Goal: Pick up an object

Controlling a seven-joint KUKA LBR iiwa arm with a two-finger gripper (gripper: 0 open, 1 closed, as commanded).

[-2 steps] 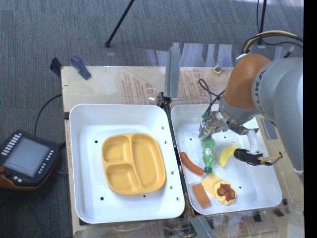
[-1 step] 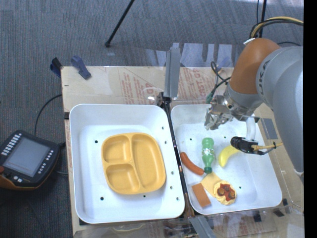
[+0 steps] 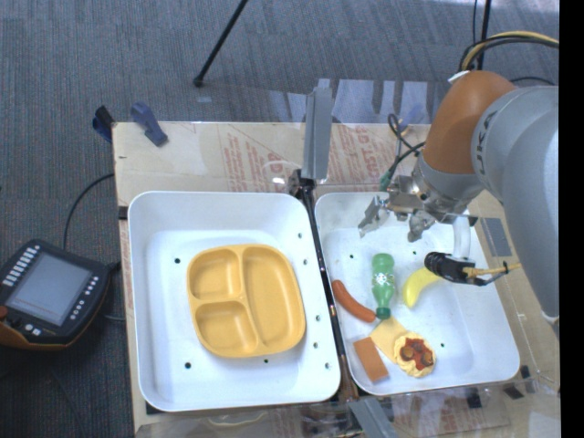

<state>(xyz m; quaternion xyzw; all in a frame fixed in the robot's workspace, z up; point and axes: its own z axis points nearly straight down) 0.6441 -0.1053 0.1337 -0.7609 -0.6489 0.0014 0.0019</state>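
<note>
My gripper (image 3: 392, 223) hangs over the back of the right bin (image 3: 493, 336), open, with nothing between its fingers. In that bin, just below it, a green bottle (image 3: 382, 281) lies lengthwise. A yellow banana (image 3: 418, 286) lies to the bottle's right and a red-orange sausage (image 3: 352, 301) to its left. Toward the front a pizza slice (image 3: 408, 349) rests beside an orange block (image 3: 370, 360). The grey arm with its orange band (image 3: 465, 121) comes in from the right.
The left bin (image 3: 155, 354) holds a yellow divided plate (image 3: 245, 299). A grey metal post (image 3: 318, 140) stands behind the gap between the bins. A black plug on a cable (image 3: 452, 266) hangs by the banana. A teach pendant (image 3: 46, 290) lies on the floor at left.
</note>
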